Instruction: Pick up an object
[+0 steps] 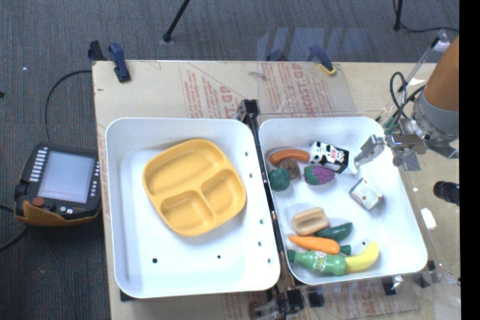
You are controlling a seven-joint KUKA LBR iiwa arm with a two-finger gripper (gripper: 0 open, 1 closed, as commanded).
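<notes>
My gripper (pixel 389 154) hangs over the right bin (pixel 417 236) near its far right side, fingers spread open with nothing between them. Just below it in the view lies a small white box with red marks (pixel 365 195). Left of the gripper are a black-and-white carton (pixel 330 155), purple grapes (pixel 319 174), a sausage (pixel 289 156) and a dark green vegetable (pixel 280 179). Toward the front of the bin lie a bread roll (pixel 310 220), a carrot (pixel 314 243), a green pepper (pixel 336 231), a green bottle (pixel 319 261) and a banana (pixel 363 257).
The left bin (pixel 124 236) holds a yellow divided plate (pixel 194 186). A dividing rim (pixel 264 191) separates the two bins. Clamps (pixel 120 62) sit at the bench's back edge. A teach pendant (pixel 58 185) lies on the floor at left.
</notes>
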